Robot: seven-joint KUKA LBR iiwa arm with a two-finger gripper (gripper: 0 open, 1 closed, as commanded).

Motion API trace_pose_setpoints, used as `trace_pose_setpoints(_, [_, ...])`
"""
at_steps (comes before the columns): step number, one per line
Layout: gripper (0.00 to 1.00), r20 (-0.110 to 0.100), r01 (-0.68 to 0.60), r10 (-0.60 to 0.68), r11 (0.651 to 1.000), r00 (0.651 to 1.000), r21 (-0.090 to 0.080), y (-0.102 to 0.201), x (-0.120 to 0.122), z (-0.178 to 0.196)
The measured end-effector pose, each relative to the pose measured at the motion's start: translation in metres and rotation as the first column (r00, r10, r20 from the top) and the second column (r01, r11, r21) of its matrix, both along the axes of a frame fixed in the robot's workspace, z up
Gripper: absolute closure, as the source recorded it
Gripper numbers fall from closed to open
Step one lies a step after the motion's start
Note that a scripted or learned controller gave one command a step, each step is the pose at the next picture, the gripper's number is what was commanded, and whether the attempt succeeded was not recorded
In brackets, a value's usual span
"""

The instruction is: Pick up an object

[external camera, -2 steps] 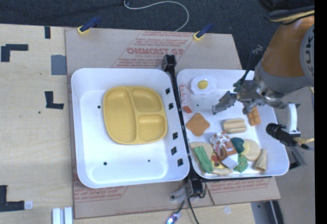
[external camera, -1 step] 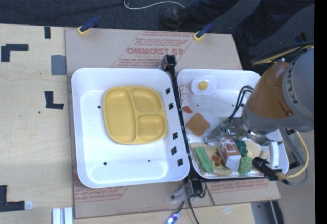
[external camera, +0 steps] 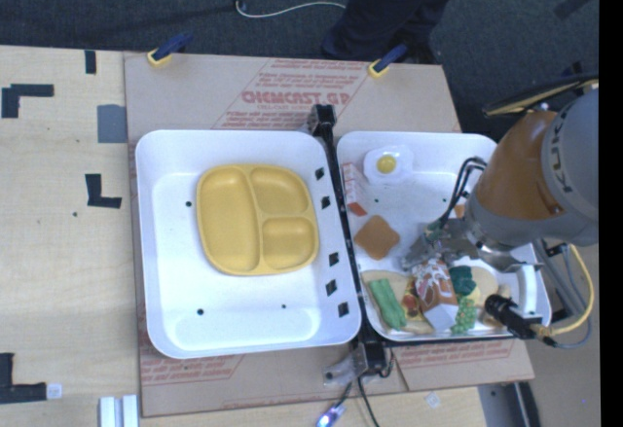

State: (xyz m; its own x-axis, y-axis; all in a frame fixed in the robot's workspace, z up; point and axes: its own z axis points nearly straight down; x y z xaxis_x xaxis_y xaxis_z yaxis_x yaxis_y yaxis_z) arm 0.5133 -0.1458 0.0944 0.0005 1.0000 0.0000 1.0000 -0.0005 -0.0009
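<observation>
**Right bin: toy food pile, arm lowered over it**

Item: small toy food pieces [external camera: 428,294] heaped at 5 o'clock in the right bin [external camera: 428,145]. Likely light, rigid plastic, smooth and apt to slip; best taken across a narrow edge of one piece lying clear of the rest.

Candidates: brown toast-like slab [external camera: 377,237] at 9 o'clock of the pile, flat, hard to get under; green piece [external camera: 386,302] by the divider; fried-egg piece [external camera: 386,163] at 12 o'clock, well apart.

Pincer [external camera: 430,248]: low over the pile; whether spread or pressed together cannot be told.

Obstructions: crowding of pieces, bin wall. Left bin [external camera: 165,221] bears a yellow divided plate [external camera: 257,219]. Surface [external camera: 58,250] beneath.
</observation>
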Motion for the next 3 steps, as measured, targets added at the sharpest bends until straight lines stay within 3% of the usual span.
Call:
trace_pose_setpoints(1, [1.0, 0.007, -0.008, 0.008, 1.0, 1.0, 0.0, 0.076, 0.048, 0.095])
trace_pose_setpoints(2, [0.0, -0.001, -0.002, 0.002, 1.0, 1.0, 0.0, 0.073, 0.045, 0.089])
trace_pose_setpoints(3, [0.0, -0.005, 0.002, -0.002, 1.0, 1.0, 0.0, 0.022, 0.022, 0.029])
